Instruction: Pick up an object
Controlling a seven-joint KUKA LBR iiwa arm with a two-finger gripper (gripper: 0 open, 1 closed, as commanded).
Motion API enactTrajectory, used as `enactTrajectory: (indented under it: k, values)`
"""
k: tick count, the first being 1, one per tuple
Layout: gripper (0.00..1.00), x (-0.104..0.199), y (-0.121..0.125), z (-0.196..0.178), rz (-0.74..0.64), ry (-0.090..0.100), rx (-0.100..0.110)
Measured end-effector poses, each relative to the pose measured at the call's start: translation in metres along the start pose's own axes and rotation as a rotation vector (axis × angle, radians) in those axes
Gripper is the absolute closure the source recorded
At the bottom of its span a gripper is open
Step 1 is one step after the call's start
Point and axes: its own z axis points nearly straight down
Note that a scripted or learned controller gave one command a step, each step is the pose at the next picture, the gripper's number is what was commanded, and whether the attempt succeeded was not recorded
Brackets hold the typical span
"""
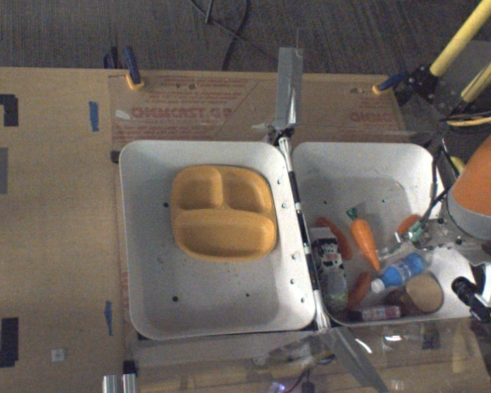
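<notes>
While the arm is hovering at the right bin's edge, jaw state cannot be told; the carrot, lying mid-bin, is probably light, stiff, best pinched across its middle.

Dim warm light, soft overall blur (edges worst), mild bin glare

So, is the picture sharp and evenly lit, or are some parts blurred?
Camera view: overall soft, lighting even; the yellow tray casts only a faint shadow on the left bin; small items around the carrot are blurry; the arm at the right edge is blurred.
</notes>
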Motion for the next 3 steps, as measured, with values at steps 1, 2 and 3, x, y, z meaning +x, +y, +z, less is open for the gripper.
enactTrajectory:
  k: [1,2,3]
  values:
    - [0.00,0.010,0.030,-0.148,0.054,0.002,0.009]
    - [0.00,0.047,0.075,-0.037,0.043,0.004,0.012]
    - [0.00,0.079,0.054,0.002,-0.090,-0.009,-0.014]
